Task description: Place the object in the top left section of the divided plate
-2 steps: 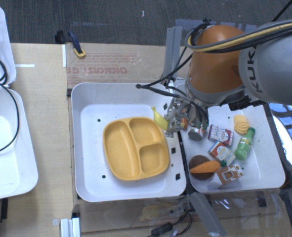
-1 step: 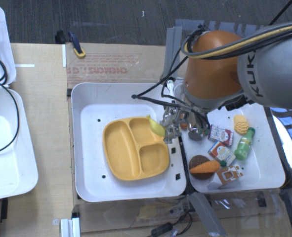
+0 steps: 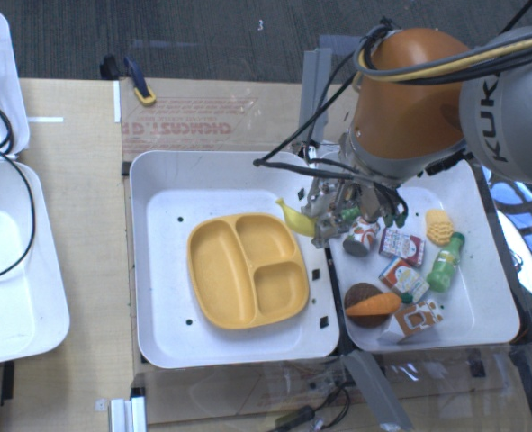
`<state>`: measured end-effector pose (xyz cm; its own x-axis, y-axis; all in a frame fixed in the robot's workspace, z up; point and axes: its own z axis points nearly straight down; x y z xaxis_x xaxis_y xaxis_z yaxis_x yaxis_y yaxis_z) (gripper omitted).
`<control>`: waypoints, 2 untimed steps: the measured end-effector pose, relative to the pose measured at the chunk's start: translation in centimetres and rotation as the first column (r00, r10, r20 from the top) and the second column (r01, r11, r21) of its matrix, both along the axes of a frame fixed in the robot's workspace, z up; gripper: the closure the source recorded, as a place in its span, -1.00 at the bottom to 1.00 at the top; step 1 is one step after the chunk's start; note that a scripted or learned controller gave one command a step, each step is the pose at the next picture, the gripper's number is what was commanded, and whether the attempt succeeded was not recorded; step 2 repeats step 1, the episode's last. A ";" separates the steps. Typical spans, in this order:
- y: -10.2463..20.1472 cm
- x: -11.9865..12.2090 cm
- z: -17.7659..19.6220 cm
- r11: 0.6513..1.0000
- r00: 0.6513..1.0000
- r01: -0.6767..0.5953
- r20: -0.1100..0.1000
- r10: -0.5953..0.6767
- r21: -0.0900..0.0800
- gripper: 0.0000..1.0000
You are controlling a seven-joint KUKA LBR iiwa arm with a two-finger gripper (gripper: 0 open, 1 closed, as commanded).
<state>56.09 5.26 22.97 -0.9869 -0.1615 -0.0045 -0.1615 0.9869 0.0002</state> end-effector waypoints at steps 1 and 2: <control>0.3 1.1 -3.8 0.992 0.992 -0.126 -0.004 0.126 0.000 1.00; 0.3 1.1 -3.8 0.992 0.992 -0.126 -0.004 0.126 0.000 1.00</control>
